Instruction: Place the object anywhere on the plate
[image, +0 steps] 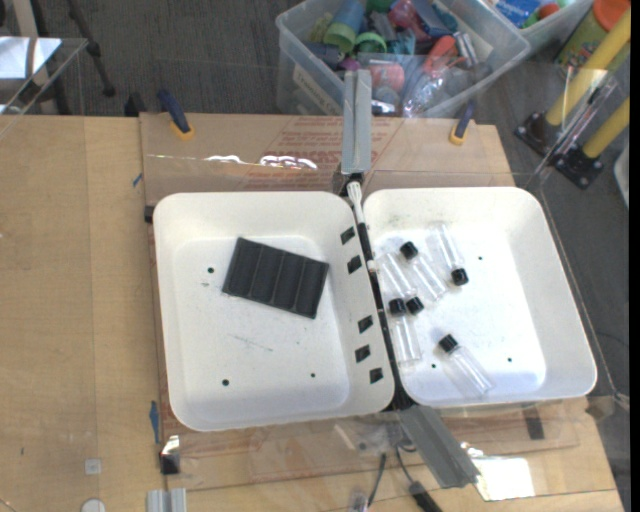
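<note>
the dark ribbed plate (275, 277) lies tilted in the left bin (180, 400); clear vials (430, 290) with black caps lie scattered in the right bin (560, 300), well apart from the plate; a tub of toys (400, 40) stands behind the desk (70, 300)

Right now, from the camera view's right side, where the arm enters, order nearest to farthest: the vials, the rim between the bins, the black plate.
1. Vials, in the right bin.
2. Rim, at the middle.
3. Plate, in the left bin.
</note>
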